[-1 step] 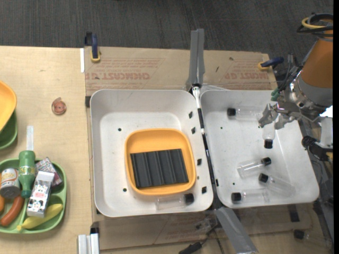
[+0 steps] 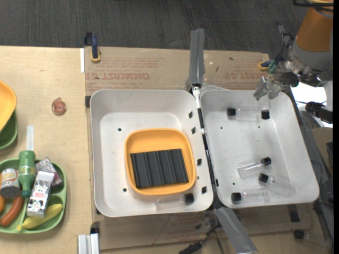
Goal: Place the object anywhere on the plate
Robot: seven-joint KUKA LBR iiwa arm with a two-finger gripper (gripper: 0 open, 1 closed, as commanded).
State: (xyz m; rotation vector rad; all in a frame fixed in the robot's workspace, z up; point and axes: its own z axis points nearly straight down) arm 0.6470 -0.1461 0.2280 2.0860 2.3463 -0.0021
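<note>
An orange square plate (image 2: 159, 139) sits in the middle of the left bin (image 2: 108, 142). A dark grey ribbed block (image 2: 159, 168) lies flat on it, covering most of the plate's floor. My gripper (image 2: 266, 90) hangs over the far edge of the right bin (image 2: 296, 157), well away from the plate, and I see nothing held in it. A clear vial with a black cap (image 2: 265, 113) lies just below the gripper.
Several clear black-capped vials lie in the right bin, such as one (image 2: 255, 168) near the middle and one (image 2: 237, 111) at the back. Another vial (image 2: 180, 199) rests at the left bin's near edge. A green tray of toy food (image 2: 55, 216) stands on the bench at left.
</note>
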